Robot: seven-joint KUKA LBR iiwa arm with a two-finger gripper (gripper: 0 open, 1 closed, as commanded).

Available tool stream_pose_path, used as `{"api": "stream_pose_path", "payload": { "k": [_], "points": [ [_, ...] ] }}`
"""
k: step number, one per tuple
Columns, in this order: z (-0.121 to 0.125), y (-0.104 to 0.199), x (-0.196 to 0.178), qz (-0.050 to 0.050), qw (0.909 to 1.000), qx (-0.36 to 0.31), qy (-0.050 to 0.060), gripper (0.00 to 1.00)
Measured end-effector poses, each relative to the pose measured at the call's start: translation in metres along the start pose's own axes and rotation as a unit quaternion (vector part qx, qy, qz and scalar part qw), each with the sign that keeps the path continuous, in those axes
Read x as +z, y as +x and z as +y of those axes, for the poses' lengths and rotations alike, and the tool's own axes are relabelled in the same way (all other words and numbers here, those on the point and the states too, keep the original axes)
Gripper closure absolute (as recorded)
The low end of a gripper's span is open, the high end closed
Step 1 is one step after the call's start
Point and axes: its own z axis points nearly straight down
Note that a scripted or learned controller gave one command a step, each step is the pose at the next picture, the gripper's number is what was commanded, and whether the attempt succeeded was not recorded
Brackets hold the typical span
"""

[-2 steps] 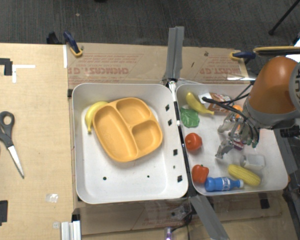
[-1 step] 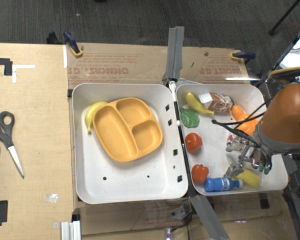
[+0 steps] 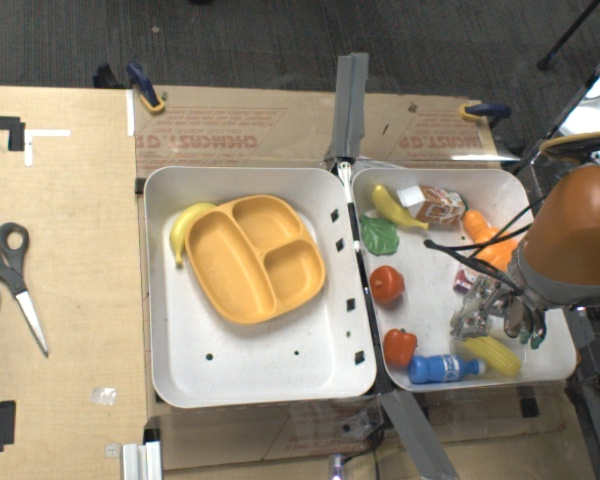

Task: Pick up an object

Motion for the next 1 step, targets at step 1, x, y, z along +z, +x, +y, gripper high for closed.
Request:
{"api": "stream_pose_path", "payload": {
  "k": [1],
  "points": [
    [0.044,-0.0461,0.0137,0.009,0.9903,0.139,0.002,1.0]
  ]
}}
